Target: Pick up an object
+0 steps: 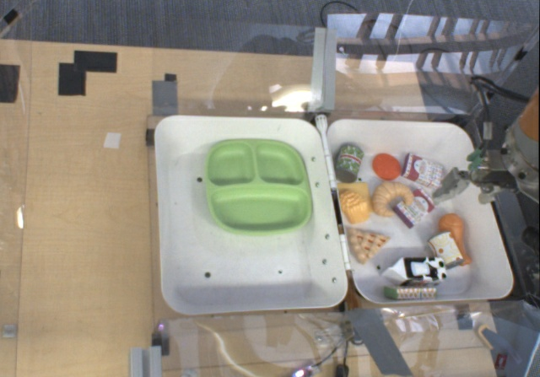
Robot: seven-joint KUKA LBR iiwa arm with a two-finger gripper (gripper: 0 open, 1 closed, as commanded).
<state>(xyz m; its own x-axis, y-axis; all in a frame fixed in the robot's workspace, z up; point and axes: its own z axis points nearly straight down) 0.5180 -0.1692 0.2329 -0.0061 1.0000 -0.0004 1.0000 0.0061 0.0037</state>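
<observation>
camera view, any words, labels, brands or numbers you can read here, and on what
No text can be read.
red and white packet: has print, too small and blurred to read.
purple packet: label blurred, unreadable.
dark can: label blurred, unreadable.
black and white carton: markings, no legible words.
green divided plate: no text seen.

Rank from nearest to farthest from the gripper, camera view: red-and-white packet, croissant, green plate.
Gripper sits over the right bin's right part.
1. Red-and-white packet: just to its left in the camera view, right bin.
2. Croissant: farther left, middle of the right bin.
3. Green plate: far left, in the left bin.
</observation>
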